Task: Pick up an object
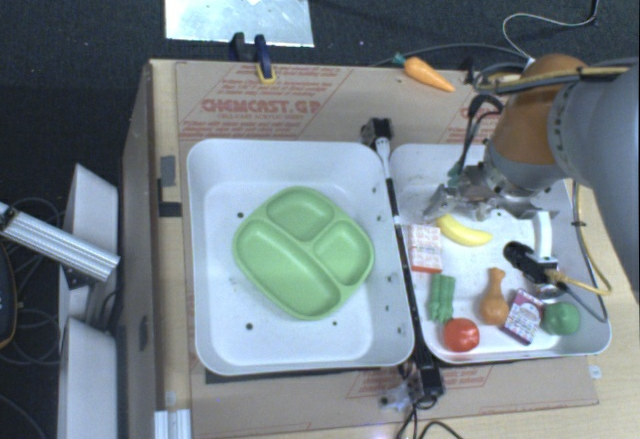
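The toy banana (466, 231) lies in the right bin (428, 165), near its middle and towards the far side; its long axis runs almost straight across the view, left end a little farther away, right end dipping slightly nearer, with the curved back turned to the near side; the gripper (456, 202) hangs just beyond the banana's left end, very close to it, and nothing is seen clamped in it; whether it is apart or together cannot be told from this slant. The only writing that reads is "CHEMCAST GP" in red on the cardboard sheet (300, 87) under the bins; a small white packet (425, 249) with red print lies just beside the banana's left end, its text too small to make out; a dark red packet (522, 317) near the bin's front right corner is likewise unreadable. The right bin also holds a green toy vegetable (441, 297), a red tomato (461, 334) in front of it, a brown drumstick (493, 295) with its thin end pointing away, and a green ball (563, 318) beside the dark red packet. The left bin (200, 227) holds a green divided plate (303, 252) with three compartments. A toy carrot (430, 74) lies on the cardboard behind the right bin, outside it.
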Robot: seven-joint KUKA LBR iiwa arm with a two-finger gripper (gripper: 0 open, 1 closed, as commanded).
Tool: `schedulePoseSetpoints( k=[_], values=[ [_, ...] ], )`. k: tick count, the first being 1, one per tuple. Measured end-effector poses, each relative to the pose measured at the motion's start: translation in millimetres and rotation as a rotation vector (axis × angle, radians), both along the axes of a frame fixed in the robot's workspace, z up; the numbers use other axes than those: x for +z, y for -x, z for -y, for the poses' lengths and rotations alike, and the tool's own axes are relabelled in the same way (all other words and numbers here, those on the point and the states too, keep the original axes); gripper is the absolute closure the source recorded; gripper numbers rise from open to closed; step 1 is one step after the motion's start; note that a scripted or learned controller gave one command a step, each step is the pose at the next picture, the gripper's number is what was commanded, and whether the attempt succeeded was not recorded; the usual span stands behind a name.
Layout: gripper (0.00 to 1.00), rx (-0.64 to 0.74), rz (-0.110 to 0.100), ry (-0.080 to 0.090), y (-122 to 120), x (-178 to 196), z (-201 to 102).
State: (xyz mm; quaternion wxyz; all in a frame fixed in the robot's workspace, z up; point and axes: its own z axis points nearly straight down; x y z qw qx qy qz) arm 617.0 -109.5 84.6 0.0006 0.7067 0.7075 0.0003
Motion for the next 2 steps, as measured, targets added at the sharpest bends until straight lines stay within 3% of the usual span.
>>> schedulePoseSetpoints(
  k=[1, 2],
  values=[
    [1.0, 0.002, 0.003, 0.0, -1.0, 11.0, 0.0],
    [1.0, 0.003, 0.003, -0.001, 17.4, 131.9, -86.3]
  ],
)
